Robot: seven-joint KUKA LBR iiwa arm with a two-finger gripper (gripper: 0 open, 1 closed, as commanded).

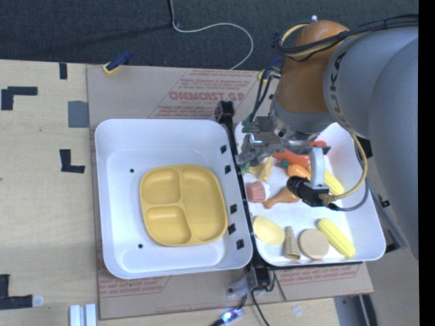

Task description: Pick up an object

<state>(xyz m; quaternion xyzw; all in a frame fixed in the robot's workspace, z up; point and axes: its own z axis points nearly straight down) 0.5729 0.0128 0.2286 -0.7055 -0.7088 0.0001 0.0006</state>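
The right bin (367,246) holds several toy foods: a pink round piece (256,191), a drumstick (281,196), a pale yellow lemon-like piece (268,231), a small cone (291,243), a tan round biscuit (315,244), a corn cob (336,237), an orange carrot (293,159) and a yellow piece (333,182). My gripper (257,149) is low over the upper left corner of that bin, close to a pale item (264,170) and something green beside it. The arm's body hides the fingertips.
The left bin (115,182) holds a yellow three-compartment plate (182,204). A black clip-lined divider (234,182) separates the bins. The grey arm (380,80) covers the upper right. A white cable (211,26) lies behind the bins.
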